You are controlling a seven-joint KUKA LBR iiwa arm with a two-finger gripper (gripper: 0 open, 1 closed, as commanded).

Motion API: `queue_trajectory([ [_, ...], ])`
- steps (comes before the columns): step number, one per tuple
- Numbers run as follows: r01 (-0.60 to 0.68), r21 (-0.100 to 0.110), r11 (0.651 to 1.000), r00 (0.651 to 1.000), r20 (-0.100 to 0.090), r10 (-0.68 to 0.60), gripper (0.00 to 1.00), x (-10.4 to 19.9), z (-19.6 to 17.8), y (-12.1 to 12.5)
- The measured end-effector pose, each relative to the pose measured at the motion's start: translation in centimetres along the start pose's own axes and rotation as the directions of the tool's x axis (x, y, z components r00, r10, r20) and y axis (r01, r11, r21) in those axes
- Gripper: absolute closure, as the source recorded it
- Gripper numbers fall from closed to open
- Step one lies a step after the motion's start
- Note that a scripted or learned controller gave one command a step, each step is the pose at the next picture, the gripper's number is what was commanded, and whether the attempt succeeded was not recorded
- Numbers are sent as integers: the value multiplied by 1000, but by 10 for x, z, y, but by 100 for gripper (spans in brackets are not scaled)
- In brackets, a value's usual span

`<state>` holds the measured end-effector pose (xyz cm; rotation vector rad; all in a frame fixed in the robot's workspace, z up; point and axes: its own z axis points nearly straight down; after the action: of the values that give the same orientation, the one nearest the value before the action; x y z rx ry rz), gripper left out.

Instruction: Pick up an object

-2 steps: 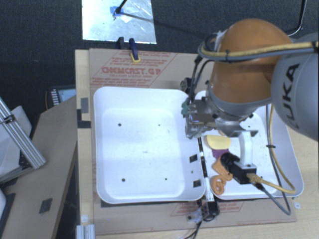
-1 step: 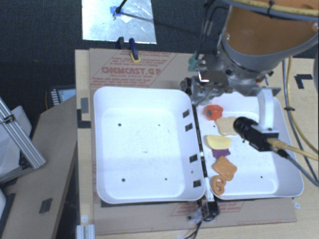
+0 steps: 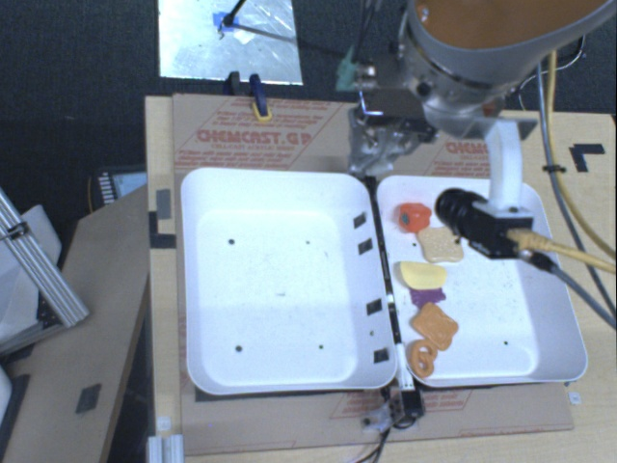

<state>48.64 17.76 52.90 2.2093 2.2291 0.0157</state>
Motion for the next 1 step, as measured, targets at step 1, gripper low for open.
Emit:
queue_trajectory([
  [1, -1, 6, 1000, 1000, 2, 1, 100, 37, -6, 0],
])
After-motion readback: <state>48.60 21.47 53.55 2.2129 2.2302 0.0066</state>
